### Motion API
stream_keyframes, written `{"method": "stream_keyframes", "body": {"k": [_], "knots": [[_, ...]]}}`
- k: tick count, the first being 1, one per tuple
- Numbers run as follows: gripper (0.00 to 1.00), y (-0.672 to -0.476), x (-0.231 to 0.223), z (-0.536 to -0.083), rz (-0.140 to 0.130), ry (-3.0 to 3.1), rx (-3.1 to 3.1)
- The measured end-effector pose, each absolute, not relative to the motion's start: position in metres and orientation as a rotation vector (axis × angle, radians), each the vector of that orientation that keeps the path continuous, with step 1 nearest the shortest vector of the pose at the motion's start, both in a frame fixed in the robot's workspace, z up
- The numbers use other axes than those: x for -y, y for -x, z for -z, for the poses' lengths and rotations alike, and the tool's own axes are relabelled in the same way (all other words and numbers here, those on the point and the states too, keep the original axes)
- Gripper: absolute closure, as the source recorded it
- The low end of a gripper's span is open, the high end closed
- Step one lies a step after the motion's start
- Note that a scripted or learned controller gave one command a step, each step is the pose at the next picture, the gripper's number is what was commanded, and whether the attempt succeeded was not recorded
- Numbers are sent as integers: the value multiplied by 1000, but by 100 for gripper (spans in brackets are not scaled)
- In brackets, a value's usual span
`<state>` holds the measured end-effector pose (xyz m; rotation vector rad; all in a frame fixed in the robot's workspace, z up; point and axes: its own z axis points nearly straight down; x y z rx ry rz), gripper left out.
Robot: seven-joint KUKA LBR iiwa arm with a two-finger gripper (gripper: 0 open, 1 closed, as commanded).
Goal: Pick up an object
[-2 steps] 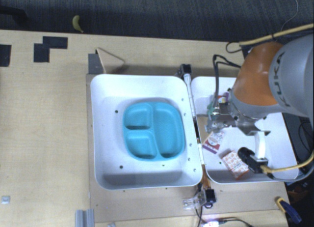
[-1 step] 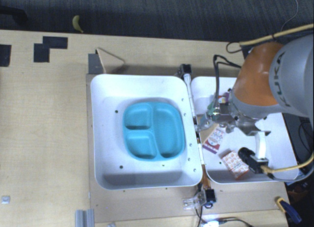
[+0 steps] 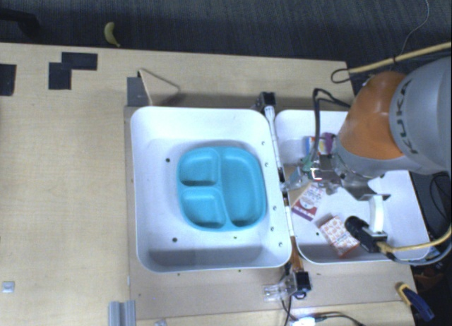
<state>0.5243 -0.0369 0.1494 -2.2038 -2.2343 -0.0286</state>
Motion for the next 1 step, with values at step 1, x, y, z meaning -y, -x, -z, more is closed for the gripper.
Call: {"method": "stream_keyframes", "body": {"k": [1], "knots": [[0, -522, 44, -140, 47, 2204, 2239]]}}
